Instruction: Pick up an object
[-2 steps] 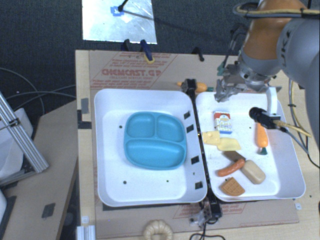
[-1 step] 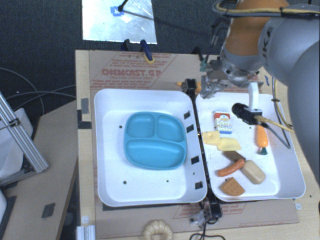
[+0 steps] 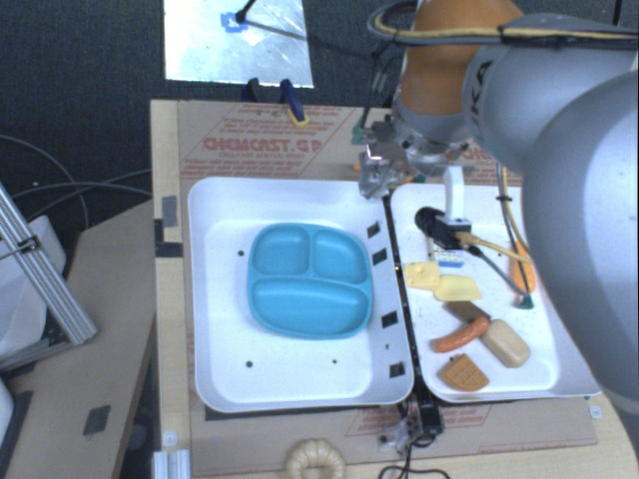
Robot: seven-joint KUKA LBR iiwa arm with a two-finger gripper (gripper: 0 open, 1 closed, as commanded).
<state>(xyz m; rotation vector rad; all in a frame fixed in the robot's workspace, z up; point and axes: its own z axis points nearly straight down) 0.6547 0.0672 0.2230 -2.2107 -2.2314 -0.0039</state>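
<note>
Pincer [image 3: 382, 176] of mine hangs at the upper end of the line where the two white bins meet, just above the middle of the frame. My own wrist blocks the sight of it, so I cannot tell whether it is open or closed, nor whether it touches the bin rim beneath it. I cannot make out anything gripped in it.

The things to pick all lie in the right bin [image 3: 423, 317], below and to the right of my pincer and apart from it. Two pale yellow slices [image 3: 445, 283] lie near the bin's middle, overlapping. Lower down sits an orange sausage [image 3: 458, 335], with a tan block [image 3: 505, 343] just beside it on the right and a brown waffle biscuit [image 3: 464, 372] below it near the lower rim. A carrot [image 3: 524, 270] lies along the right side, close under my arm.

The left bin [image 3: 220, 230] holds a blue plate [image 3: 309, 278] with three compartments, lying flat near its centre.

Writing: the cardboard sheet [image 3: 265, 133] under the bins carries red print above the left bin. I read "CHEMCAST" there, followed by a few characters too blurred to be sure of. More red print at the lower edge of the sheet is too small to read.
</note>
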